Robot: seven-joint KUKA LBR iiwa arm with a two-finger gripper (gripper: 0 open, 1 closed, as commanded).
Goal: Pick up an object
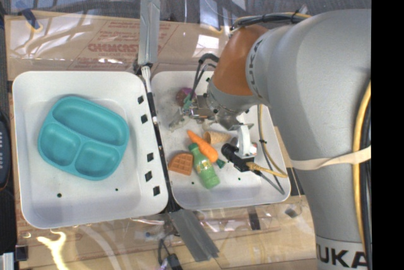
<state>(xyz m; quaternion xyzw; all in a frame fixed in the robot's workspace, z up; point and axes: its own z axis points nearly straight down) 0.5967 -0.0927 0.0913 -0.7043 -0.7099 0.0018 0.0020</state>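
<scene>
Arm (303,86) reaches over right bin (189,196). Gripper (189,112) low in bin's upper middle; cannot tell its state. Orange carrot (202,144) just below gripper, tilted. Green bottle (207,173) below carrot, touching it. Waffle piece (181,164) left of bottle. Cone (216,135) right of carrot. Purple item (184,96) above gripper, partly hidden. Left bin (38,199) holds teal divided plate (82,136).

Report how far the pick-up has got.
Done: the arm is over the right bin, its claw low near the purple item. In hand: nothing visibly held. Left: gripping and lifting; the carrot, green bottle and waffle lie on the bin floor.
</scene>
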